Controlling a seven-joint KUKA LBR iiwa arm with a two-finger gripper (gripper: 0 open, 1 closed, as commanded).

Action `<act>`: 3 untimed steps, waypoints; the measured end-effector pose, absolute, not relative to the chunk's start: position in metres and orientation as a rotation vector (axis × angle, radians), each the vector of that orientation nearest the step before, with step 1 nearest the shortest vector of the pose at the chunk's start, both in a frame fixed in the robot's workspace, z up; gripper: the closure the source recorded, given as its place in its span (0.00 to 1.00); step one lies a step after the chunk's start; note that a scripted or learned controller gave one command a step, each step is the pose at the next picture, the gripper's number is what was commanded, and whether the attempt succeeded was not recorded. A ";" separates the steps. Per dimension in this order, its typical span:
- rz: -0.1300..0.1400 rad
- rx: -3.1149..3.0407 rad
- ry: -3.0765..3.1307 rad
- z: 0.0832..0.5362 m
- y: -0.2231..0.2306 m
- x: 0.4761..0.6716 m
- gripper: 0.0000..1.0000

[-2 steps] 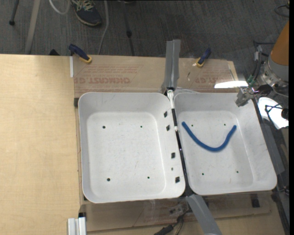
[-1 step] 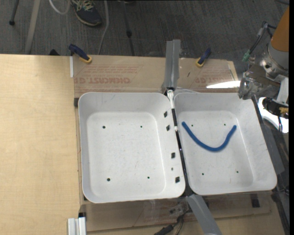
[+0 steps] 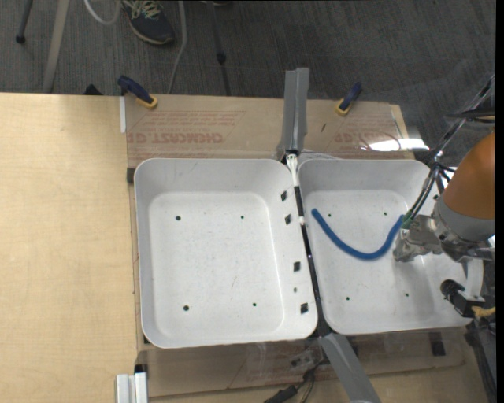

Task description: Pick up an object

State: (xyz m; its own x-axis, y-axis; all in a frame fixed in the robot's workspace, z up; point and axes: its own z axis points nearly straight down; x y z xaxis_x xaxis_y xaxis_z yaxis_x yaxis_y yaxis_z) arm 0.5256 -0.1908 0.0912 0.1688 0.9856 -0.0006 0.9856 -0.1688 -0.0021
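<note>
1. Camera view, top down at a slant: two white bins side by side on a cardboard sheet (image 3: 236,126), which sits on a pale wood bench (image 3: 63,236).
2. The left bin (image 3: 157,189) has just small dark dots on its floor, plus a few little black squares along its right wall.
3. The right bin (image 3: 346,311) has the only loose object: a blue hose (image 3: 350,245). It lies in a shallow U, one end near the bin's upper left, sagging through the middle, then the other end climbs up toward the right wall.
4. The arm comes in from the right, orange band (image 3: 479,185) above the wrist, grey below it. The gripper (image 3: 409,245) is over the right side of the right bin, right at the hose's upturned right end.
5. Honestly can't tell whether the gripper is spread or closed, or whether it has the hose. That spot is a jumble of metal and cables.
6. Stuff around: a grey bar (image 3: 296,110) runs up from between the bins at the back, another grey piece (image 3: 350,370) sticks out at the front.
7. Two blue-and-orange clamps pin the cardboard's back edge, left clamp (image 3: 138,90) and right clamp (image 3: 349,98).
8. A sneaker (image 3: 150,20) and white cable (image 3: 183,47) are on the grey carpet up top.
9. Nothing lies on the hose itself. The closest things are the bin's right wall and the cables hanging off the wrist.
</note>
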 end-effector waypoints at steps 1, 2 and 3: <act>0.001 -2.086 -2.351 0.213 -0.104 0.559 1.00; 0.002 -1.994 -2.430 0.322 -0.109 0.616 1.00; 0.002 -1.620 -2.695 0.304 -0.140 0.659 1.00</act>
